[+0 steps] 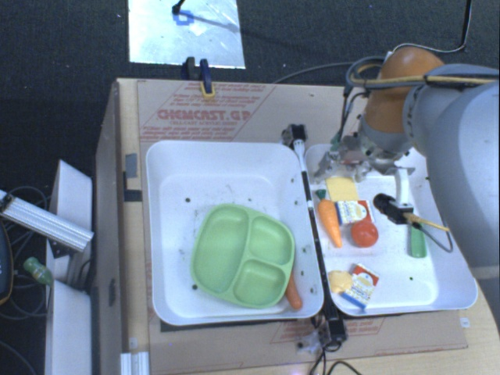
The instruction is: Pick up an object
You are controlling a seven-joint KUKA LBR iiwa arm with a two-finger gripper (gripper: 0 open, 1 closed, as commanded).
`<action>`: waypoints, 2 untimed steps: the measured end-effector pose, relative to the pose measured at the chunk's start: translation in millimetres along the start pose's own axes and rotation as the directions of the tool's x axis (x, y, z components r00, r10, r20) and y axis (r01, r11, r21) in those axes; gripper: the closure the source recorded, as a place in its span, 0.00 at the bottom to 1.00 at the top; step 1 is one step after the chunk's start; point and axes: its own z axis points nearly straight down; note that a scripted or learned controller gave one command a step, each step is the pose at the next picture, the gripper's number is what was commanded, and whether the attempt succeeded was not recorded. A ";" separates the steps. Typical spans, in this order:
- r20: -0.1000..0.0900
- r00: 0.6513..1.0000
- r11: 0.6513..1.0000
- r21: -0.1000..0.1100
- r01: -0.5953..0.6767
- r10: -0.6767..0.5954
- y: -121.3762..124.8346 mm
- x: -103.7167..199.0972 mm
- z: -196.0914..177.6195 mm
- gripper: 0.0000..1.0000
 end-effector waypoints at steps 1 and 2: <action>0.001 1.000 1.000 -0.003 0.002 -0.002 0.9 -0.4 -11.2 1.00; 0.001 1.000 1.000 -0.003 0.002 -0.002 0.9 -0.4 -11.1 0.00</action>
